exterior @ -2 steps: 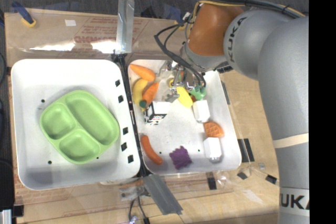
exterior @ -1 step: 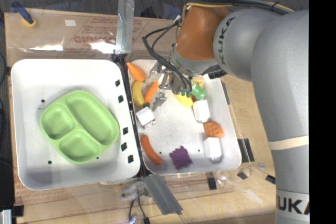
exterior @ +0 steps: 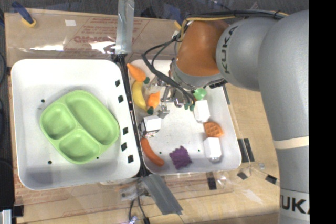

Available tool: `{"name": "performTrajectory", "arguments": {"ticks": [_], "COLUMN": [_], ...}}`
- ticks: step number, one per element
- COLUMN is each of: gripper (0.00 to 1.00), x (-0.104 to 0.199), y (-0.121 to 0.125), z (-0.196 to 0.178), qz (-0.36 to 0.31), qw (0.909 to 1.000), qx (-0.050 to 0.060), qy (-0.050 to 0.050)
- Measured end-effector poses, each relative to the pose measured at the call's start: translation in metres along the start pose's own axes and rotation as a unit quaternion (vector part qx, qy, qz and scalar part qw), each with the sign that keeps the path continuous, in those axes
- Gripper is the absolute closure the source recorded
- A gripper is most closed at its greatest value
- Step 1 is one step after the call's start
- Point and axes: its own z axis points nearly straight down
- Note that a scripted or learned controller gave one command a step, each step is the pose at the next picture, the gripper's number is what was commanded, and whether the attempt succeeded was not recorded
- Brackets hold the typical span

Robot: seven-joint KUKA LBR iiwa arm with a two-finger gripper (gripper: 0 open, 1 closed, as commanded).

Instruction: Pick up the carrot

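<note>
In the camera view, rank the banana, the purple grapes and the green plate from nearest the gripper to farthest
From the gripper, in the right bin:
1. Banana, just to its left along the bin's left wall.
2. Purple grapes, below it near the bin's front edge.
3. Green plate, far left in the other bin.

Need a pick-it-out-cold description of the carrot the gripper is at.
Take the right bin, the one under the arm. Near its upper left, beside the banana, the carrot stands by the gripper. It is the short orange piece with a green tip; the other orange pieces lie along the bin's left wall.
</note>
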Motion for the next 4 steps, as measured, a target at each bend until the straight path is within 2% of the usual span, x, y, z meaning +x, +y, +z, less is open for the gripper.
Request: {"name": "performTrajectory", "arguments": {"ticks": [1,2,3,4], "gripper": [1.00,1.00,1.00,1.00], "x": [-0.001,-0.030,-0.028,-0.035], "y": [0.003,-0.014,0.052,0.056], "z": [-0.011,-0.099,-0.096,-0.098], "qz": [-0.003,-0.075,0.022,-0.080], "qw": [1.0000,0.9972,0.9997,0.9968], "qx": [-0.002,-0.003,-0.004,-0.004], "qy": [-0.001,0.000,0.005,0.002]}}
